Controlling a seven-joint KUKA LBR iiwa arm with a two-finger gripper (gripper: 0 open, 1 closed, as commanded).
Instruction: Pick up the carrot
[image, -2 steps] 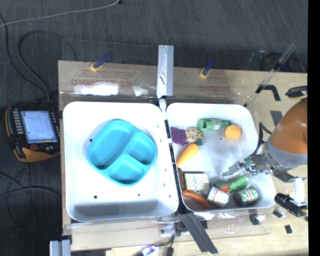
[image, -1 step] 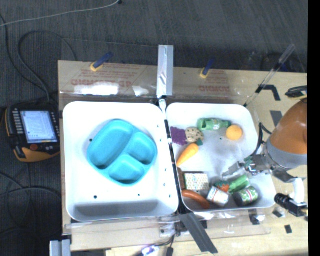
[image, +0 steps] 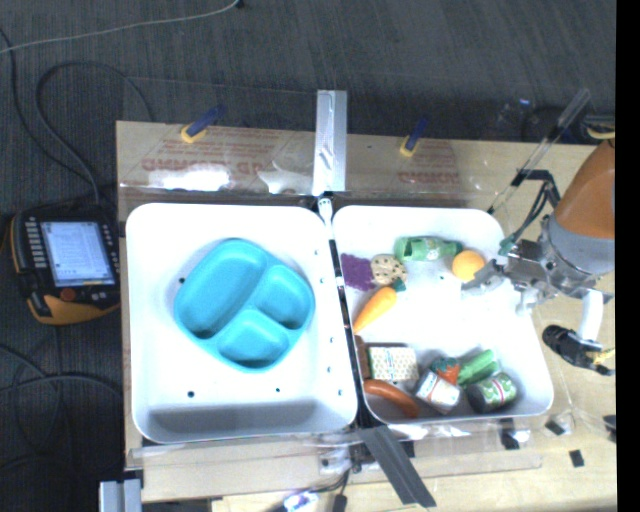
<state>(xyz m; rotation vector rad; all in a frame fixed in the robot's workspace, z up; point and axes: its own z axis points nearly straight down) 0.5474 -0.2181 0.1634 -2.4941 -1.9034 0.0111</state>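
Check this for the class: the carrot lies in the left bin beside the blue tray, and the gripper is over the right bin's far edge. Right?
Not quite. The camera view shows the carrot in the right bin, apart from the blue tray. The rest holds: the gripper is at that bin's edge.

1. Honestly nothing here is readable, no words, brands or numbers I can make out.
2. The black and orange handheld pendant (image: 66, 264) left of the counter has a lit screen, but whatever's on it is just blur.
3. The small boxed and canned toy groceries (image: 392, 364) in the right white bin (image: 520, 330) have printed labels, all too tiny to read.
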